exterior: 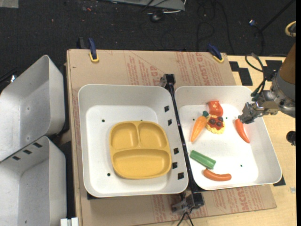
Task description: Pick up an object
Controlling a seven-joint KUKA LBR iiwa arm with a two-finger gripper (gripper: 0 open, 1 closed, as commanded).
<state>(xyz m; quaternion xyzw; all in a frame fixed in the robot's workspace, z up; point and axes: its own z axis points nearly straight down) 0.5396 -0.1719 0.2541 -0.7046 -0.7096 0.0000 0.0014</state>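
On the tabletop, a brown board clipped at its far edge, two shallow white plastic bins sit side by side. The left bin carries a yellow plastic divided plate with three compartments, lying flat near the middle of the bin floor. The right bin holds a handful of toy foods. A small orange-red toy chilli pepper, smooth, curved and tapering to a point toward the near edge, lies by the bin's right wall; its upper end touches the tip of the end effector. The end effector, grey metal, reaches in over the right wall, and whether it is released or clenched on the pepper cannot be told. Near the bin's far middle lie an orange toy carrot with a green top, tilted, a red strawberry-like piece, and just beside it a small yellow pastry with dark berries. Toward the near edge rest a green cylindrical toy vegetable and an orange-red toy sausage, close together but apart.
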